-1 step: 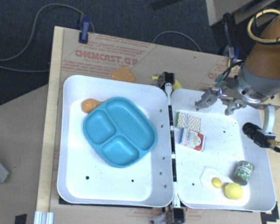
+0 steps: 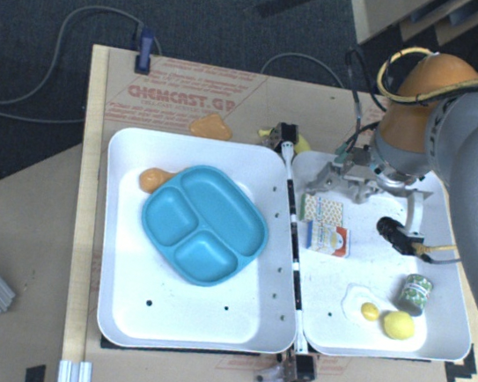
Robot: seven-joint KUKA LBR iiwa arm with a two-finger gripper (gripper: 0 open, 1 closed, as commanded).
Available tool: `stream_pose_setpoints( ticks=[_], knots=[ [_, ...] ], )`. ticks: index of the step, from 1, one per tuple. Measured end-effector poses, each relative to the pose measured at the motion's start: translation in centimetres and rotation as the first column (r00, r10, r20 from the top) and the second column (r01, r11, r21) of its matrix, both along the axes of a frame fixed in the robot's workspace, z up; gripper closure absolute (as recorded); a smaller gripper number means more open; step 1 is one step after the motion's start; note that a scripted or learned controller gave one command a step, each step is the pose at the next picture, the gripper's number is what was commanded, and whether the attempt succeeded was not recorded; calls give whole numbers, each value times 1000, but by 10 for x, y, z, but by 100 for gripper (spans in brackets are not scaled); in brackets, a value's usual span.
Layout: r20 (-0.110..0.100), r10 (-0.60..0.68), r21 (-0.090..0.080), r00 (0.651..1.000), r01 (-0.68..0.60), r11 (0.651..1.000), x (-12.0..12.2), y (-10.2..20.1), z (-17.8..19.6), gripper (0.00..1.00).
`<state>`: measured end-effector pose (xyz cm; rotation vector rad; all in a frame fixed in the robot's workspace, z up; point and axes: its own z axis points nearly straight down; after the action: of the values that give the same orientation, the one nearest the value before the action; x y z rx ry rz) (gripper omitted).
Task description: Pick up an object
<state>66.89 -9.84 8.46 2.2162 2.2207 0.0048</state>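
Nearest the camera, well below the pincer point(image 2: 356, 178), a lemon point(image 2: 398, 325), a fried-egg toy point(image 2: 361, 305) and a small green can point(image 2: 415, 293) sit loose in the right bin point(image 2: 443, 345), scattered flat so any could be taken from above. Closer to the pincer, just beneath it, lies a printed packet point(image 2: 324, 224), the likeliest target. Away to its left a blue divided tray point(image 2: 205, 222) fills the other bin point(image 2: 120, 212), hiding part of an orange piece point(image 2: 151, 180). The arm point(image 2: 464, 113) bends down from the right, wrist vertical over the bin's far end; whether the pincer is wide or narrow I cannot tell.
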Motion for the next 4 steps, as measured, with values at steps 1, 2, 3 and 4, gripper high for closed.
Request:
stream_pose_setpoints(
  ticks=[1,2,3,4],
  knots=[
    [-4,-2,0,1000,2,1000,-2,-2,0,0],
    [-8,-3,1,1000,3,1000,-38,-15,0,0],
    [-8,-3,2,1000,3,1000,-62,-7,0,0],
    [-5,-3,1,1000,3,1000,-60,-7,10,100]
  ],
)
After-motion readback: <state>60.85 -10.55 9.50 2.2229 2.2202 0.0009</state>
